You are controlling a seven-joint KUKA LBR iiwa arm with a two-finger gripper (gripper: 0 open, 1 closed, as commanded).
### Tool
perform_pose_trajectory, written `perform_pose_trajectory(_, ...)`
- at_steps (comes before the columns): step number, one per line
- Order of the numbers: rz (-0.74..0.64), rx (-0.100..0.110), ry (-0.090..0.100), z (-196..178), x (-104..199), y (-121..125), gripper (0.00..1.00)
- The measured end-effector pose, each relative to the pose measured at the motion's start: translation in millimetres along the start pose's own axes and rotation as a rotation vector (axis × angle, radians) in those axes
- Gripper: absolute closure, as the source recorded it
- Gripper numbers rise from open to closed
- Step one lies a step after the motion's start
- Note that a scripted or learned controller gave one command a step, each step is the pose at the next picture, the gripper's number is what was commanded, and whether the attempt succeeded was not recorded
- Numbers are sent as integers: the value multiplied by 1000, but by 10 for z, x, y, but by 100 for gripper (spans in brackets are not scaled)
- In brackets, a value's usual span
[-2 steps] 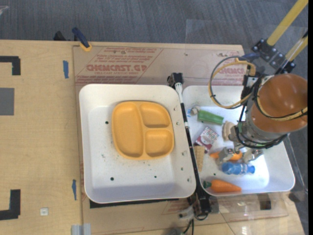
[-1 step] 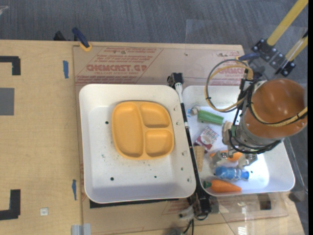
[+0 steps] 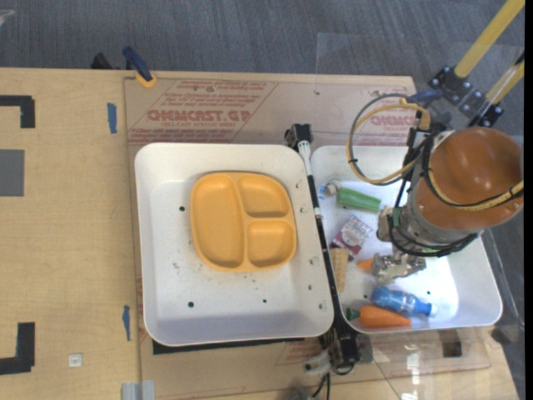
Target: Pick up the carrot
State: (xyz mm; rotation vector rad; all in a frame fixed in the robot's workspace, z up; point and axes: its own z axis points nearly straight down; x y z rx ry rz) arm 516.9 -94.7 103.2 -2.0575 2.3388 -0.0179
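The carrot [image 3: 385, 317] is orange with a green stub at its left end. It lies flat along the front wall of the right bin [image 3: 476, 300]. A blue bottle [image 3: 401, 301] lies just behind it, touching or nearly so. My gripper [image 3: 397, 264] hangs low over the middle of the right bin, under the orange wrist band, a little behind the bottle and the carrot. Nothing shows in its grasp.
The right bin also holds a green tube [image 3: 358, 198], a crinkled snack packet [image 3: 353, 231], a tan cone [image 3: 341, 267] and a small orange piece [image 3: 365, 265]. A yellow divided plate [image 3: 243, 220] sits in the left bin [image 3: 166, 307]. Cables loop over the right bin's back.
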Motion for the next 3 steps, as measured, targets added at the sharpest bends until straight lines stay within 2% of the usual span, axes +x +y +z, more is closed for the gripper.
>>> perform_pose_trajectory(1,0,-2,0,8,1,6,0)
perform_pose_trajectory(2,113,-12,7,131,689,-178,0)
perform_pose_trajectory(3,131,-11,9,129,95,-198,0)
